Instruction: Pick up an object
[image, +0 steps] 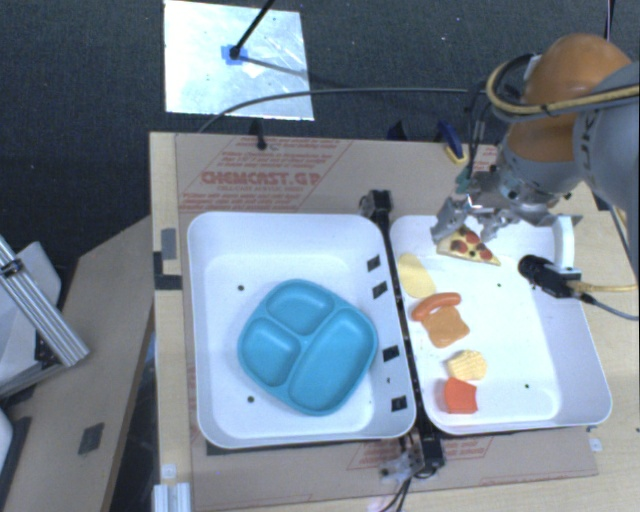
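Jaws low over right bin, spread, tips straddling pizza slice just beneath. Slice flat on bin floor, not lifted (grip unproven). Sausage, toast nearer cam from jaws. Left: clamp, raise.

bins: 2 | blue divided plate: 1 | toy food pieces: 6

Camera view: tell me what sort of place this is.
Probably a robot lab's test bench, not a kitchen. A robot arm reaches over two white bins on a cardboard-covered bench, one bin holding toy food such as a pizza slice, the other a blue divided plate.
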